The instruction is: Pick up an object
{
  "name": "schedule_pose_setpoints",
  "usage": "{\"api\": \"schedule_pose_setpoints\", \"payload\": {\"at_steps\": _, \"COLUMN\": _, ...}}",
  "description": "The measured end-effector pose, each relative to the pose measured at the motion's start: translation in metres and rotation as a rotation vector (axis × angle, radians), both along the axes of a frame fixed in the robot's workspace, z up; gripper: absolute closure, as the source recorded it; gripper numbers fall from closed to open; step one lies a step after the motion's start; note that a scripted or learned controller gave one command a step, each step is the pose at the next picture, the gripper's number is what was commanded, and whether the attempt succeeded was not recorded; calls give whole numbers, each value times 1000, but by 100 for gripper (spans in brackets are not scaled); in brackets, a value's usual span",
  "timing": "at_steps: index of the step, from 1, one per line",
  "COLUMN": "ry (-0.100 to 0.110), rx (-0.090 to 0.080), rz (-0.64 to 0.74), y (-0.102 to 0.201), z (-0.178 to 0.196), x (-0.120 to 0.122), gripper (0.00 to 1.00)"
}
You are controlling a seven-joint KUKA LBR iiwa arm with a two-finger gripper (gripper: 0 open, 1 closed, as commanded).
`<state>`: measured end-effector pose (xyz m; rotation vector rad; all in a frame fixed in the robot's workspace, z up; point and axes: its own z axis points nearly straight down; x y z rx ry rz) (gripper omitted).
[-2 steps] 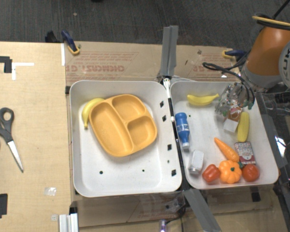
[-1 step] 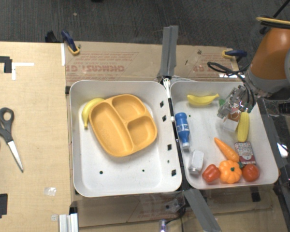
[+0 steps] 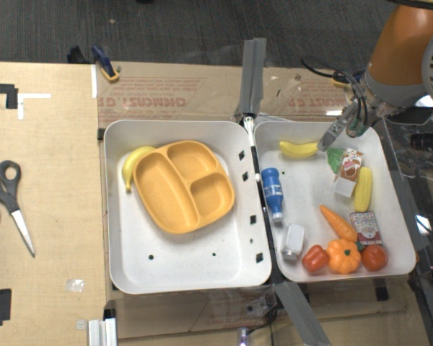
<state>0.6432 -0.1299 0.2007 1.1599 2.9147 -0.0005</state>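
The right bin (image 3: pixel 390 193) holds several toy foods. A yellow banana (image 3: pixel 297 148) lies at its far left side. My gripper (image 3: pixel 333 138) hangs low just off the banana's right end, above a green piece (image 3: pixel 335 160). Nothing shows in its grasp. Beside them are a small carton (image 3: pixel 348 170) and a yellow corn cob (image 3: pixel 363 187). A blue bottle (image 3: pixel 272 193) lies along the bin's left wall. A carrot (image 3: pixel 338 223), a red packet (image 3: pixel 365 228), a grey can (image 3: pixel 294 240), two red tomatoes (image 3: pixel 315 259) and an orange pumpkin (image 3: pixel 344 256) sit near the front.
The left bin (image 3: pixel 130 258) bears a yellow divided plate (image 3: pixel 182 184) with a second banana (image 3: pixel 133 164) tucked at its left edge. Scissors (image 3: pixel 11 200) lie on the bench at far left. A grey divider strip (image 3: pixel 251 78) rises behind the bins.
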Motion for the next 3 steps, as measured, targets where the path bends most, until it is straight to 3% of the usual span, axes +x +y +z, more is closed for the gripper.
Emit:
{"api": "schedule_pose_setpoints", "payload": {"at_steps": 1, "ry": 1, "rx": 1, "rz": -79, "y": 51, "z": 35, "x": -2, "gripper": 100}}
{"api": "schedule_pose_setpoints", "payload": {"at_steps": 2, "ry": 4, "rx": 2, "rz": -1, "y": 26, "z": -102, "x": -72, "gripper": 100}}
{"api": "schedule_pose_setpoints", "payload": {"at_steps": 3, "ry": 4, "rx": 2, "rz": -1, "y": 26, "z": -101, "x": -72, "gripper": 0}}
